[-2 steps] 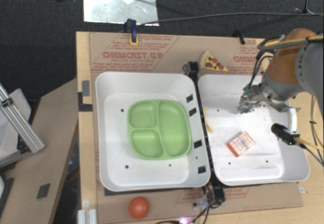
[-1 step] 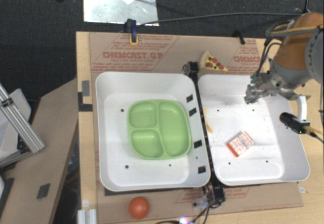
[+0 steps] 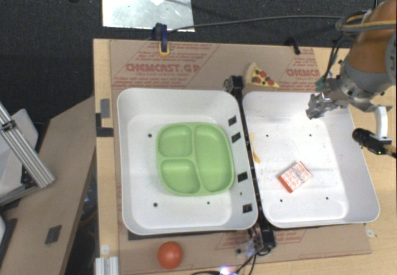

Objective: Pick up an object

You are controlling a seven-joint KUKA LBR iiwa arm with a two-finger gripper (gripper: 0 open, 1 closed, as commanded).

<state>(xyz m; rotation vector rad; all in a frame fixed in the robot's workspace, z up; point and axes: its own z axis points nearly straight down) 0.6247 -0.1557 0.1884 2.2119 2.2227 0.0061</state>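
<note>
Box (image 3: pixel 294 176) lies in the right bin (image 3: pixel 347 205), tilted diagonally, well apart from the gripper (image 3: pixel 319 106) hovering toward the bin's far edge; whether the gripper is open I cannot tell.

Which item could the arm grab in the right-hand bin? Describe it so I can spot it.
Find the right bin, beside the one holding the green divided plate. Near its front middle lies a small red-orange box, flat and angled.

The arm reaches in from the right — wrist bent down, gripper (image 3: pixel 317 108) held low.
</note>
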